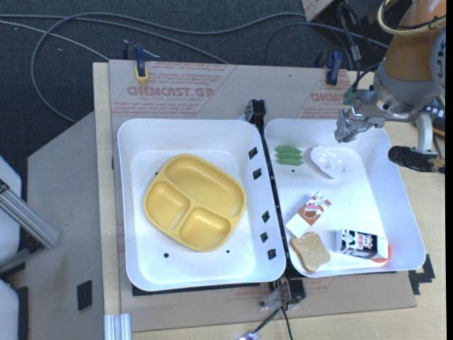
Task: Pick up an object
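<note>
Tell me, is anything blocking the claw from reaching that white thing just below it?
Nothing visible does. The gripper hangs over the right bin's far edge, and the white object lies just in front of it, apart from the green item.

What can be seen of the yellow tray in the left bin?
The yellow tray is a rounded, glossy divided plate that looks like plastic. It has three compartments: one long one along its upper right side and two smaller ones below. All three look bare. It lies flat and right side up on the floor of the left bin, turned at a diagonal to the bin's walls and roughly central. It touches only the bin floor; the pincer is far off, over the right bin.
</note>
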You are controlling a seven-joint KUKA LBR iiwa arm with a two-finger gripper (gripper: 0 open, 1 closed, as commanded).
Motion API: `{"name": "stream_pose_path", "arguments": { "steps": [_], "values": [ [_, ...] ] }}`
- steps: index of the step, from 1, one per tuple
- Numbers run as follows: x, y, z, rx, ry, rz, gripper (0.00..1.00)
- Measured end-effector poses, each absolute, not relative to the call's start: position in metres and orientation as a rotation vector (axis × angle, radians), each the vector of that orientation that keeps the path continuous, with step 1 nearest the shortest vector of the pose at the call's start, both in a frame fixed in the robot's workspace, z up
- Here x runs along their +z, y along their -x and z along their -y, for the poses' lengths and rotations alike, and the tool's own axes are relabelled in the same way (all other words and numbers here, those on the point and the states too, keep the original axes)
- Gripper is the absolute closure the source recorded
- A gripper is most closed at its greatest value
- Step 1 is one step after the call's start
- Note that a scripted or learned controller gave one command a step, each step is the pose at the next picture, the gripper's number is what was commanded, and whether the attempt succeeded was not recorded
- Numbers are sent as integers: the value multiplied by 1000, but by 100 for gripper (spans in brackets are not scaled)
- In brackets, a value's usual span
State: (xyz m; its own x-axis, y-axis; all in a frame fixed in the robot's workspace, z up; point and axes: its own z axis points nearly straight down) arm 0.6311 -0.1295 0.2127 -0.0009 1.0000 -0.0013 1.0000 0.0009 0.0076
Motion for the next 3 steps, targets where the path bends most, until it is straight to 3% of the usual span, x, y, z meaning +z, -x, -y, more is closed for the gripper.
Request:
{"name": "stream_pose_path", "arguments": {
  "steps": [3],
  "values": [
    [202,-622,-29,0,-2218,-2230,100]
  ]
}}
